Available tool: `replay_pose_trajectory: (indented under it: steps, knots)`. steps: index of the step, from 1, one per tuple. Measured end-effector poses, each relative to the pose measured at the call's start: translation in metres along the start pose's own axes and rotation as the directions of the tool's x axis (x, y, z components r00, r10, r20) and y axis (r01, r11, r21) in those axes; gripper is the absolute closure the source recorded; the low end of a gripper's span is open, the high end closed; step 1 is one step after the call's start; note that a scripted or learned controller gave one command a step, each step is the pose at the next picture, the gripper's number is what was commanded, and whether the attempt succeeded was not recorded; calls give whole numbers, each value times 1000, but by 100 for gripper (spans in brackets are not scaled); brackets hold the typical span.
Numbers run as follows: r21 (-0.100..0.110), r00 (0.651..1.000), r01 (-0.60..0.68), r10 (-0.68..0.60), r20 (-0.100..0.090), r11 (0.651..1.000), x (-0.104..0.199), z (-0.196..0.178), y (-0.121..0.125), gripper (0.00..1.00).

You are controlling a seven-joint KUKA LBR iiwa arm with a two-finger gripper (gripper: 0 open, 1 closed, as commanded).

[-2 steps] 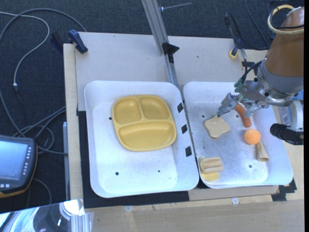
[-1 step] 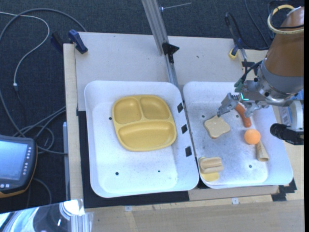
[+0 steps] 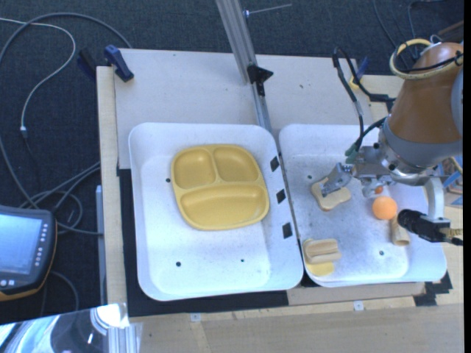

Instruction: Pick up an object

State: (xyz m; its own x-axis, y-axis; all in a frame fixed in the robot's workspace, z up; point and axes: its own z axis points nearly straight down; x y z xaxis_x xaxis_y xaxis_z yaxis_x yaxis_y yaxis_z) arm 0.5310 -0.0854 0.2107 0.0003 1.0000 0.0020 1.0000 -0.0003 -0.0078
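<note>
Right white bin [image 3: 346, 259]: one tan, bread-like foam slice [image 3: 331, 195] lies at the tips of the metal two-finger gripper [image 3: 340, 180], whose fingers touch its upper edge; whether they clasp it cannot be told. The same bin holds one orange ball [image 3: 384, 208], one tan block [image 3: 321, 250] on a yellow piece, and one small beige piece [image 3: 399, 232]. Left white bin [image 3: 221, 274]: one yellow three-compartment plastic plate [image 3: 218, 185].

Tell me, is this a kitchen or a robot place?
Probably a robot lab, not a kitchen. A robot arm reaches over two white bins on a bench, loose cables trail on the floor, and a screen sits nearby.
</note>
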Motion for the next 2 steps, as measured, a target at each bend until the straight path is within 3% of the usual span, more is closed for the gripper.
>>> replay_pose_trajectory:
  steps: [2]
  knots:
    - [1, 1000, 0, 0, -1, 1000, -2, 112, -10, 0]
